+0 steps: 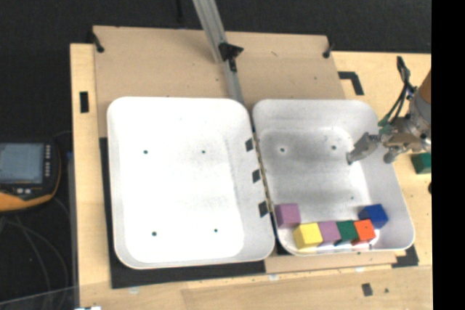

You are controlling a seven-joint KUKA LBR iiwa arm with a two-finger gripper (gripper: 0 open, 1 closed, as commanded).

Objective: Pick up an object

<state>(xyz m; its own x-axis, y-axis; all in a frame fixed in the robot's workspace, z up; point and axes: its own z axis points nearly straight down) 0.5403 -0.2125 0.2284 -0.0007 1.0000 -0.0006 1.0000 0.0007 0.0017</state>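
Several small blocks sit along the near edge of the right bin [320, 120]: a purple block [288, 213], a yellow block [308, 234], a pale purple block [329, 231], a green block [346, 231], an orange block [364, 230] and a blue block [374, 214]. My gripper [373, 154] hangs over the right side of this bin, well behind the blocks. It is open, with nothing between its fingers [358, 150]. The arm's wrist is cut off by the right edge of the view.
The left bin [182, 112] lies beside the right one. A slanted metal rail [207, 3] runs down from the top to the gap between the bins. A handheld pendant [25, 167] lies off the bench at left. A green item [421, 163] sits at the right edge.
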